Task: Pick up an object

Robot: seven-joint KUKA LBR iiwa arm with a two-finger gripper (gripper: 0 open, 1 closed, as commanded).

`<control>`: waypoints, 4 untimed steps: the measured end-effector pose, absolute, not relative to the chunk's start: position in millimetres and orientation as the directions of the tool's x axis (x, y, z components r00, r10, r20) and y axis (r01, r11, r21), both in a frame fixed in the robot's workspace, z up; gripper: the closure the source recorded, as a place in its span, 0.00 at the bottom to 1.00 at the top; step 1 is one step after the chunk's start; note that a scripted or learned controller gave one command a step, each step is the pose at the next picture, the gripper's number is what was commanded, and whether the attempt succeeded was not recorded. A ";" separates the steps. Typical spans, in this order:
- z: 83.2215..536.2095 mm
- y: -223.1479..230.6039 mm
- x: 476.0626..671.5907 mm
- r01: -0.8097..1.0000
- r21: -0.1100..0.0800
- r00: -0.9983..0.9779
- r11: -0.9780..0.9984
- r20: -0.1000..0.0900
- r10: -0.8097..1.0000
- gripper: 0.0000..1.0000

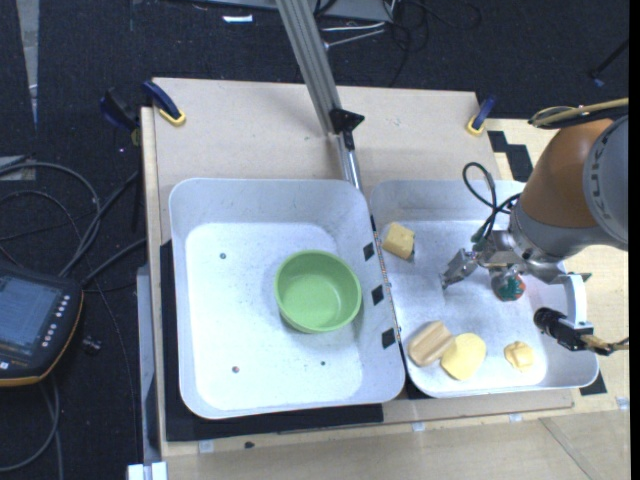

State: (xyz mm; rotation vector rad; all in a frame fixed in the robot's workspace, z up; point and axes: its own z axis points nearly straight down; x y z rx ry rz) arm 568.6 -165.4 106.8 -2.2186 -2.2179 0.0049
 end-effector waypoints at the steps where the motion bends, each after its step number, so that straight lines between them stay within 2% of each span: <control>1: 120.0 -165.5 570.3 1.000 0.000 0.000 0.000 0.000 1.000 1.00; 4: 269.7 -158.7 570.2 1.000 0.004 -0.001 0.001 -0.001 1.000 1.00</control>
